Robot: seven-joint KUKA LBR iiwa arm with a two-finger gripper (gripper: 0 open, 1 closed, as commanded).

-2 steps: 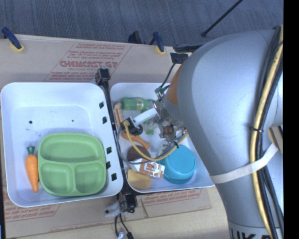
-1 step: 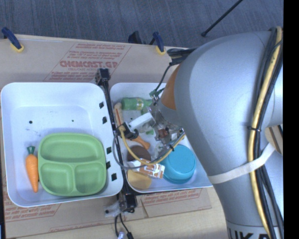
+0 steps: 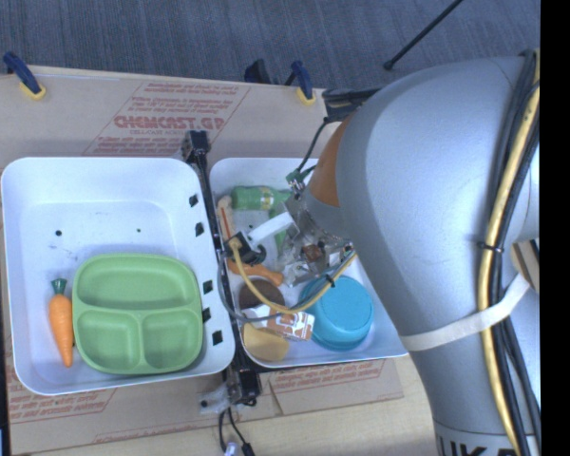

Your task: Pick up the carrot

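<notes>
The carrot point(image 3: 61, 323), orange with a small green top, lies in the left bin point(image 3: 95, 183) along its left wall, just left of a green divided plate point(image 3: 138, 312). Nothing touches the carrot. My gripper point(image 3: 302, 243) hangs low in the right bin point(image 3: 256, 166), among the clutter there and far to the right of the carrot. The big grey arm hides much of that bin's right side.
The right bin holds a green bottle point(image 3: 252, 198), a blue bowl point(image 3: 346, 315), a small printed packet point(image 3: 291, 326), a tan round piece point(image 3: 264, 343) and brown utensils. A black divider clip strip point(image 3: 207, 226) runs between the bins. Cardboard lies under both bins.
</notes>
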